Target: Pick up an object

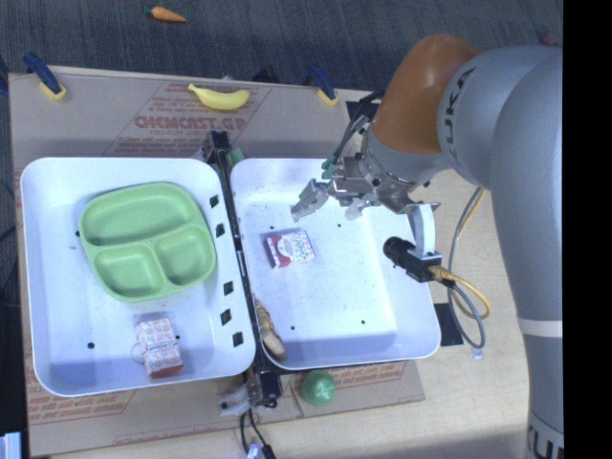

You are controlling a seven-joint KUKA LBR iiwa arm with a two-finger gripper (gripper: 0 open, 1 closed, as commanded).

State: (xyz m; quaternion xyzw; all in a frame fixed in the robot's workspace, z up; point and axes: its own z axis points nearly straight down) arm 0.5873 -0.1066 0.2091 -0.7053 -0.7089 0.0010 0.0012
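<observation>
My gripper hangs over the upper middle of the right bin, fingers spread apart with nothing between them. A small red and white packet lies flat on the bin floor just below and left of the fingertips, apart from them. In the left bin rests a green divided tray, and a second red and white carton sits near that bin's front edge.
A yellow banana lies on the cardboard behind the bins. A green ball sits in front of the right bin. A tan object leans at the right bin's front left corner. Blue clamps hold the cardboard's back edge.
</observation>
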